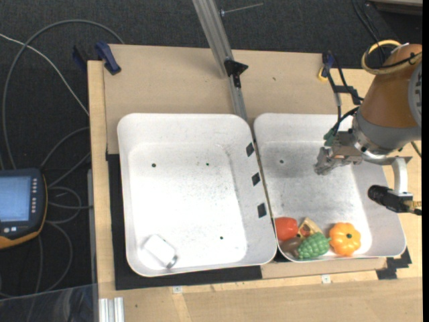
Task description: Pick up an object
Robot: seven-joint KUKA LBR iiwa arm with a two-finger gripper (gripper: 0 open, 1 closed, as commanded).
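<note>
In the right bin (295, 129), along its near edge, lie a red tomato-like piece (286, 228), a green bunch of grapes (313, 247), an orange pumpkin-like piece (344, 239) and a small brown and tan item (301, 232) between them. My gripper (328, 163) hangs over the upper middle of the right bin, well back from that group, with nothing seen between its fingers. A white rounded object (159, 251) lies in the near left corner of the left bin (181, 129).
A slanted metal pole (216, 35) rises from between the two bins at the back. Black clips (255, 178) line the seam between the bins. A handheld pendant (20, 205) with cables lies on the floor to the left. Blue clamps (107, 57) hold the board's back corners.
</note>
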